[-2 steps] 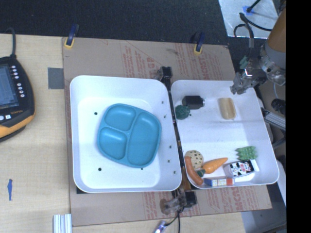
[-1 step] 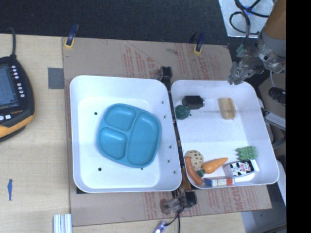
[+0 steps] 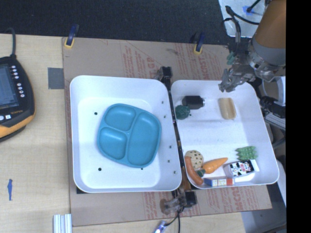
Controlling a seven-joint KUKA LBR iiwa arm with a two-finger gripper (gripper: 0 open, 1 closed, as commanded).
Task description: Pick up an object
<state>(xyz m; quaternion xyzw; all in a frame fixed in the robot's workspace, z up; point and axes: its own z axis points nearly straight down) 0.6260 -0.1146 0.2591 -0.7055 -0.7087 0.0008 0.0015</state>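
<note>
Gripper [image 3: 228, 85]: you cannot tell its state; at the right bin's [image 3: 262, 130] twelve o'clock rim.
Risk: your descent clips that rim, missing the tan block [image 3: 227, 108].

Light wood bench [image 3: 39, 149] ran under brown cardboard sheet [image 3: 121, 64], held w/ blue-yellow clamps [image 3: 71, 36] at far edge. Dark floor [image 3: 121, 6] lay beyond. Orange-rimmed pendant [image 3: 12, 98] sat at left edge. Lighting was even, no hard shadows.

Arm [image 3: 270, 28] angled downward; gripper [image 3: 227, 85] pointing down.
</note>
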